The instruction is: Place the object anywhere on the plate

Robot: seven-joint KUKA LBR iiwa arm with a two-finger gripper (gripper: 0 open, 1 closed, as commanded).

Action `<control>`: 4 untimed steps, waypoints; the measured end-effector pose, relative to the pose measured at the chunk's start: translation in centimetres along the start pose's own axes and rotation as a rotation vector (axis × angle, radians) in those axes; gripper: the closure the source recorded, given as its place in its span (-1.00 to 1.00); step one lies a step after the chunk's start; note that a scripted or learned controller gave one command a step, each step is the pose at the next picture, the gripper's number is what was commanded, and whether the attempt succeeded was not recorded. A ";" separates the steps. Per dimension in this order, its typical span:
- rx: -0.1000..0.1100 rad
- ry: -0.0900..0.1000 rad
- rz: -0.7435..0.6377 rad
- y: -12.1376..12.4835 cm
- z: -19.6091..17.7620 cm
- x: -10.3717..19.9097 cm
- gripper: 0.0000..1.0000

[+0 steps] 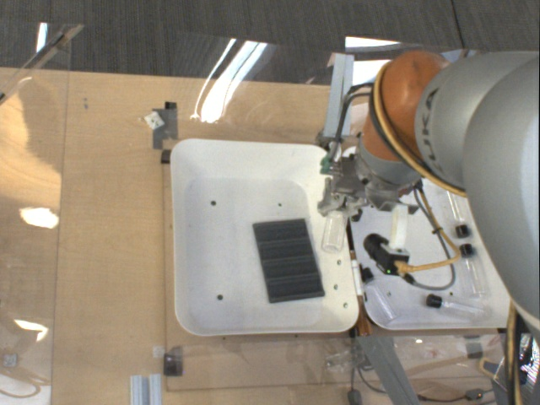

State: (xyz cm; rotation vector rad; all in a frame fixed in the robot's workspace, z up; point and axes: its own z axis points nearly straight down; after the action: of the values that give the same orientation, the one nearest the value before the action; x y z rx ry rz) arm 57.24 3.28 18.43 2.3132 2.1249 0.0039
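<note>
A dark ribbed rectangular plate [288,260] lies flat in the middle of the left white bin [202,310]. My gripper [336,211] hangs over that bin's right side, just right of the plate's upper corner. A small clear tube [332,233] sticks out below the fingertips, and the gripper is shut on its upper end. The tube is beside the plate, not over it, with a narrow gap between them.
The right bin [380,310] holds several clear tubes with black caps, one [445,305] near its front and one [461,229] further back. The grey arm with its orange band [405,99] covers much of that bin. A black clamp [167,129] sits at the left bin's far corner.
</note>
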 end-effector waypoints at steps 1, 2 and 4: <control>0.001 0.000 0.106 -9.2 1.5 8.2 1.00; -0.001 0.000 0.311 -4.3 -7.4 12.5 1.00; 0.001 -0.001 0.998 7.9 5.9 20.8 1.00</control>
State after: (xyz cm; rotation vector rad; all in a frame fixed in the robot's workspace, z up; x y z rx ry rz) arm 66.85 23.37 12.60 3.0491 0.7596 0.0027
